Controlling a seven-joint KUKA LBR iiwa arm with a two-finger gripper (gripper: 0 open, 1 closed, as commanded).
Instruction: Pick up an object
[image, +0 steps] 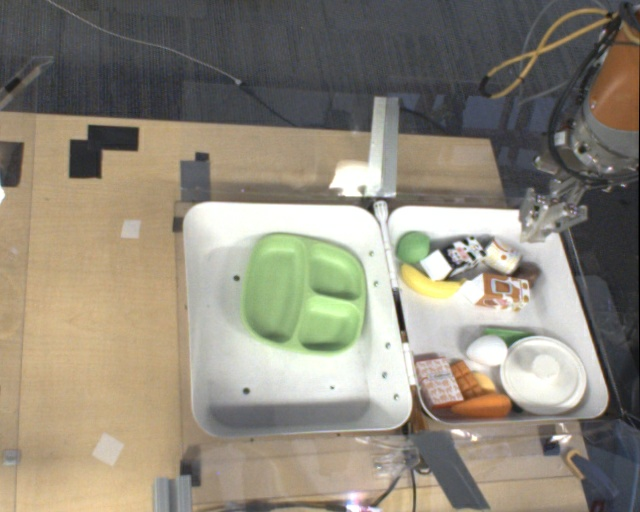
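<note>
My gripper (547, 222) hangs over the far right corner of the right bin (578, 300), above its rim, with nothing seen between its fingers. In that bin lie a green ball (412, 246), a yellow banana (431, 285), a small black-and-white toy (464, 252), a brown-and-white piece (503, 260), an orange-and-white box (503, 291), a white egg (487, 350), a white bowl (543, 373), a green item (505, 335), a checkered packet (435, 379) and an orange carrot-like piece (482, 405). The toys nearest the gripper sit a little to its left and nearer the camera.
The left bin (210, 400) holds a green divided plate (303, 291) upside its middle. A metal post (385, 150) stands at the far edge between the bins. Yellow cables (540, 45) run behind the arm at the top right.
</note>
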